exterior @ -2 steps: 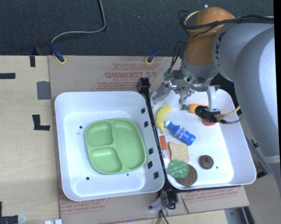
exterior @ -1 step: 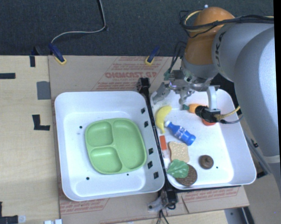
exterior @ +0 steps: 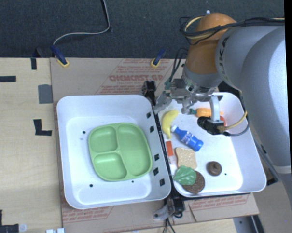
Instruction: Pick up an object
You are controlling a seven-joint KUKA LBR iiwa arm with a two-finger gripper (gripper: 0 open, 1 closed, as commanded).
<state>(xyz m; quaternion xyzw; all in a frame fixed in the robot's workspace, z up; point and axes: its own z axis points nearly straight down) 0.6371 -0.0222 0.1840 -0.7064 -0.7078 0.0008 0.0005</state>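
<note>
My gripper (exterior: 186, 105) hangs over the far left part of the right bin (exterior: 236, 182), below the arm's orange band. Just below and to its left lies a yellow banana (exterior: 169, 120). A blue bottle (exterior: 188, 138) lies beneath it, nearer the bin's middle. An orange piece (exterior: 204, 112) sits to the gripper's right, partly hidden by the wrist gear. Toward the near side are a slice of toast (exterior: 185, 157), a green leaf (exterior: 184, 175) on a brown cookie (exterior: 196, 184), and a small chocolate donut (exterior: 214, 168). I see nothing held.
The left bin (exterior: 70, 141) holds a green divided plate (exterior: 120, 151). A thin red stick (exterior: 169, 149) lies along the right bin's left wall. The big grey arm body covers the right side. Cables and clips lie along the far edge of the cardboard.
</note>
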